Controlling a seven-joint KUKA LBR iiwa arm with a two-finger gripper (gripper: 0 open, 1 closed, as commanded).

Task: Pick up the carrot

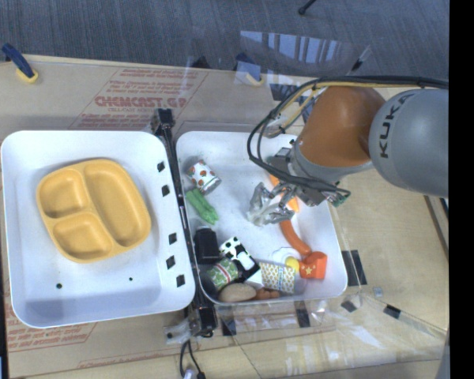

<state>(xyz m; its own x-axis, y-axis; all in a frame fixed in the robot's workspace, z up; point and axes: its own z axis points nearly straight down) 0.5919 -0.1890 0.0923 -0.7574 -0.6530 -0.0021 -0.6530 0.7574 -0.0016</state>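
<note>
The carrot [293, 236] is a slim orange piece lying slantwise in the right half of the right bin [229, 144]. Its lower end points at the clutter near the front right corner. My gripper [270, 204] hangs low over the carrot's upper end, and that end is partly hidden beneath the metal. Some orange shows right beside the gripper, but whether the carrot is held cannot be made out from this angle. The grey arm with its orange band [341, 129] reaches in from the right.
A small tin can [203, 176] and a green vegetable [201, 206] lie left of the gripper. Several toys crowd the bin's front: a black-and-white piece [235, 251], a green can [221, 273], a chequered cup [276, 275], a red-orange item [314, 267]. The left bin [31, 294] holds a yellow divided plate [91, 208].
</note>
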